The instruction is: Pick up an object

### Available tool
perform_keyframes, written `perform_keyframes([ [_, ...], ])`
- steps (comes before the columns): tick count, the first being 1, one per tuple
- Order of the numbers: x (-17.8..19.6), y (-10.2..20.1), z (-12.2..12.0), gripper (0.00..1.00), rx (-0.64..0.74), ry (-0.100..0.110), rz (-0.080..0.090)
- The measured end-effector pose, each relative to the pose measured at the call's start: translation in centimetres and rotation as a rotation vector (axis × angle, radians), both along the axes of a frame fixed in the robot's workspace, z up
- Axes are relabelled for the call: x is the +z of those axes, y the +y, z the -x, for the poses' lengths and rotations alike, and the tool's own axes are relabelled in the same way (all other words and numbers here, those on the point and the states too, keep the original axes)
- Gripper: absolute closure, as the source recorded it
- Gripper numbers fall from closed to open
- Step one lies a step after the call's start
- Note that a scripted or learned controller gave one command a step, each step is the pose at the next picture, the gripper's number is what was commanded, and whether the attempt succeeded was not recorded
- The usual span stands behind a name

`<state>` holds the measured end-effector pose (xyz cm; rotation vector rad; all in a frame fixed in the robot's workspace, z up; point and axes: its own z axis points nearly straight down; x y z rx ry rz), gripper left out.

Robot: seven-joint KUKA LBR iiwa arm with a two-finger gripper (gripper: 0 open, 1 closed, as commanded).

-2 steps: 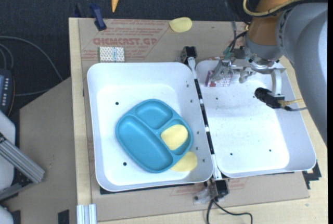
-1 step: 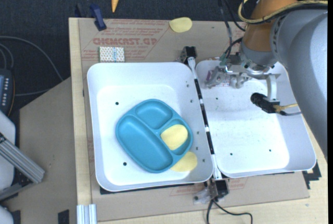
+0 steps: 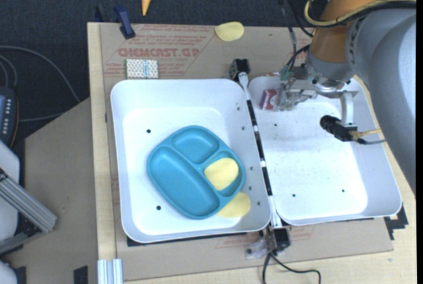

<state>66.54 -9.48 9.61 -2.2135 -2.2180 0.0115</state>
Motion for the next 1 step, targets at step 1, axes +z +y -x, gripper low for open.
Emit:
perform_keyframes([
  [1,-0.55,-0.7,9.34,1.0,-0.004,-0.01,0.0],
])
